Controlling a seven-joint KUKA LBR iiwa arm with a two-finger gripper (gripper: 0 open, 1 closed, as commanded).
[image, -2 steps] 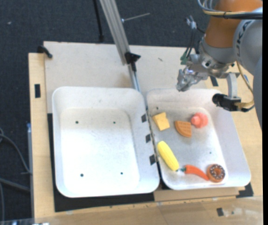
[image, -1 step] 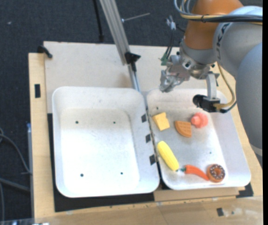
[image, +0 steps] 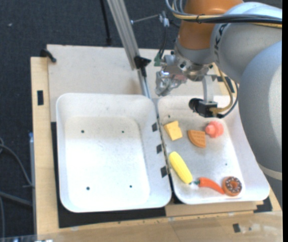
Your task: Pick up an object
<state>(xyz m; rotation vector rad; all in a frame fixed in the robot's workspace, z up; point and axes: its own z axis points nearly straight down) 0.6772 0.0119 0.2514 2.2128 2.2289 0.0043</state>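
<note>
Overall, arm: grey, smooth rounded casing with a glossy orange band (image: 204,14) above the wrist, entering from the right and hanging over the far edge of the right bin.
Gripper (image: 165,84): a small metallic cluster of hard angular parts above the far left corner of the right bin, near the seam between the bins; whether its pincer is apart or together, I cannot tell.
Right bin (image: 244,150): shallow white plastic with rounded corners and a faintly speckled floor; all the objects lie in it.
Cheese wedge (image: 173,130): yellow, blocky, flat-faced, near the bin's left wall.
Bread piece (image: 197,138): tan-orange, rounded wedge with a ridged look, just right of the cheese.
Pink object (image: 214,129): soft coral, rounded and lumpy, just beside the bread.
Corn cob (image: 181,167): yellow, long and cylindrical, lying at a slant along the left wall.
Carrot (image: 210,184): orange, slim and tapered, beside the near end of the corn.
Doughnut (image: 232,185): dark brown ring with pale specks, next to the carrot's tip.
Left bin (image: 66,135): the same white plastic, floor dusted with grey specks.
Bench (image: 83,69): pale matte board.
</note>
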